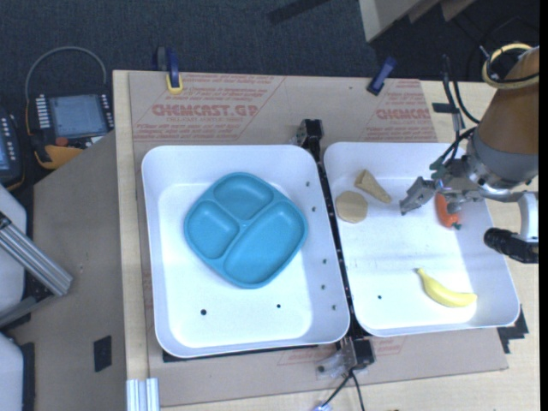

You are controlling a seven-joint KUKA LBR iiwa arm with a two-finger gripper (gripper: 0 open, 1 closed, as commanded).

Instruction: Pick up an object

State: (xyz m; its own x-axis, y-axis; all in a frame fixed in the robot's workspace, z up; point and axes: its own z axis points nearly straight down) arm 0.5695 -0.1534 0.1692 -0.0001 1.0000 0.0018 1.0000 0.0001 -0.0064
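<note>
The right bin (402,255) holds several small items. A tan wedge (372,186) and a round tan biscuit (350,206) lie near its left wall, and a yellow banana (445,291) lies toward its front. A small orange piece (447,211) sits by the right side. My gripper (435,205) hangs low over that orange piece with its fingers spread apart. One grey finger (414,198) points left of it and the other is close to its right side. Nothing is lifted.
A blue divided plate (246,229) lies in the middle of the left bin (171,315). A black divider rail runs between the bins. The arm's orange band and cables crowd the right edge above the right bin.
</note>
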